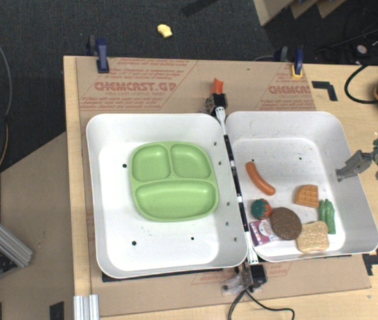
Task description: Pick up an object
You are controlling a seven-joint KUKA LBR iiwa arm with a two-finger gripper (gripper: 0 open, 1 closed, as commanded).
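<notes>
The right white bin holds several toy foods. An orange sausage lies near its left wall. An orange waffle square and a green vegetable sit toward the right. A brown round patty, a tan bread slice, a purple packet and a small green and red piece crowd the front. My gripper hangs over the bin's right rim, apart from all the foods and up and to the right of the waffle. Nothing shows in its grasp.
The left white bin carries a green divided plate. A black divider with a clamp runs between the bins. Blue clamps hold the board's back edge. A cable loops at the far right.
</notes>
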